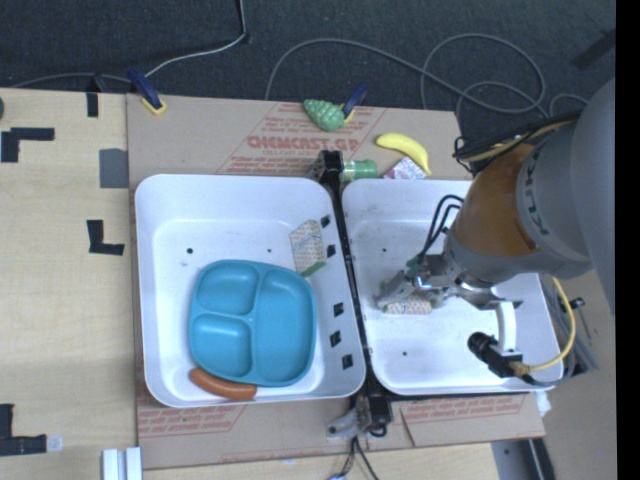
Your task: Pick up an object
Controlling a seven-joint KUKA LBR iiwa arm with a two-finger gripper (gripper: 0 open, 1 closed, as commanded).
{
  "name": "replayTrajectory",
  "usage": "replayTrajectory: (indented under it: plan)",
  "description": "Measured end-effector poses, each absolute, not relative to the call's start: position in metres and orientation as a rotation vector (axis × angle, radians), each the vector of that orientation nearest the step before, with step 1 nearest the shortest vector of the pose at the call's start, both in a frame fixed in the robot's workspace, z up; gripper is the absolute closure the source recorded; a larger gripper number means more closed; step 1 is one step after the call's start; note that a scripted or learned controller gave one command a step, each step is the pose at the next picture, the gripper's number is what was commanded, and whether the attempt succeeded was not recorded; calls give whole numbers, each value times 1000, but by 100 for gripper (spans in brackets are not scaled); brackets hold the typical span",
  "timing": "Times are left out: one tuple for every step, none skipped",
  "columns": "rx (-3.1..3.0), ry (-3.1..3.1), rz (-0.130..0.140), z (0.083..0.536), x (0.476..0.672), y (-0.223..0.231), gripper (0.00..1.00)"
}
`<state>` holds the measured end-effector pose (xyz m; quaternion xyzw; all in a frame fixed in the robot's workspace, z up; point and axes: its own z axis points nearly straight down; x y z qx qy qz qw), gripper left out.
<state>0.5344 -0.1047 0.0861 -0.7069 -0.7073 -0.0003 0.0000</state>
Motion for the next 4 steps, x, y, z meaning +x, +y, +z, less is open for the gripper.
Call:
replayTrajectory:
  plan:
    - [-2219,-2224,-2,185,612,-37,0]
    - [-2221,-2220,5,141,609,-106,0]
    - [-2221,-2222,-1,86,561,-108,0]
    - [-2222,-2222,0,96,562,-108,100]
